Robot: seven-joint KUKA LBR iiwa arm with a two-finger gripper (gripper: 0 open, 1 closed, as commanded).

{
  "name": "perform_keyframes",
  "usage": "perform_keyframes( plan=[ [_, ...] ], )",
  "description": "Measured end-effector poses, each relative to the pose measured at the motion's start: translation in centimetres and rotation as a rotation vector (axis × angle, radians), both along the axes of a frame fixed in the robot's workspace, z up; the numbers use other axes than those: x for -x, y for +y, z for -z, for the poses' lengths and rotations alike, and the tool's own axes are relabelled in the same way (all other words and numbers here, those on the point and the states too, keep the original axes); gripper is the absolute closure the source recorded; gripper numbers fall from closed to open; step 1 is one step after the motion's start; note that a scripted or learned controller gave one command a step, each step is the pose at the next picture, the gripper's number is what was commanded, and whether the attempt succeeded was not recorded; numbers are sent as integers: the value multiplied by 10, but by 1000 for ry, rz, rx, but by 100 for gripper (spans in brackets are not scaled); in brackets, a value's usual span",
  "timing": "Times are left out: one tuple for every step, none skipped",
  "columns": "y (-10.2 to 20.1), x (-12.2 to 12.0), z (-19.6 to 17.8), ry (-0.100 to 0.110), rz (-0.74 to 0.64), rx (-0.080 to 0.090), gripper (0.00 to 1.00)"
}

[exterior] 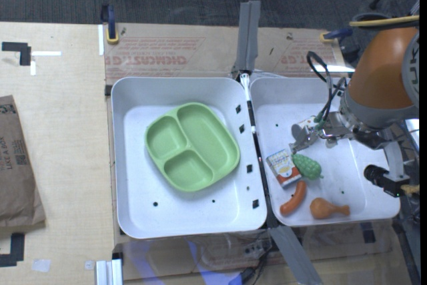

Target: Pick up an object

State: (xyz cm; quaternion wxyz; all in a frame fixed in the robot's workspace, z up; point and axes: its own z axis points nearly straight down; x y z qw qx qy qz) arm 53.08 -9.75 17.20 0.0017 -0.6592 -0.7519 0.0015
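Toy food lay in the right bin (373,210): a bumpy green piece (308,166), small carton (283,167), smooth orange sausage (293,197), drumstick (327,209). Whether the metal claw (303,135) was wide or narrow, I cannot tell.

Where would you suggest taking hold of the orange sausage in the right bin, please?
Grip the sausage across its narrow middle, coming straight down from above. It lies flat and slanted on the right bin floor, with bare floor along both long sides; its upper end nears the small carton.
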Motion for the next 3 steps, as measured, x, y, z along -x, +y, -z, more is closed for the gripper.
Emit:
perform_keyframes(
  plan=[
    [-4,28,77,-8,198,-2,0],
    [-5,27,69,-10,201,-1,100],
    [45,-3,-18,-1,191,2,100]
  ],
)
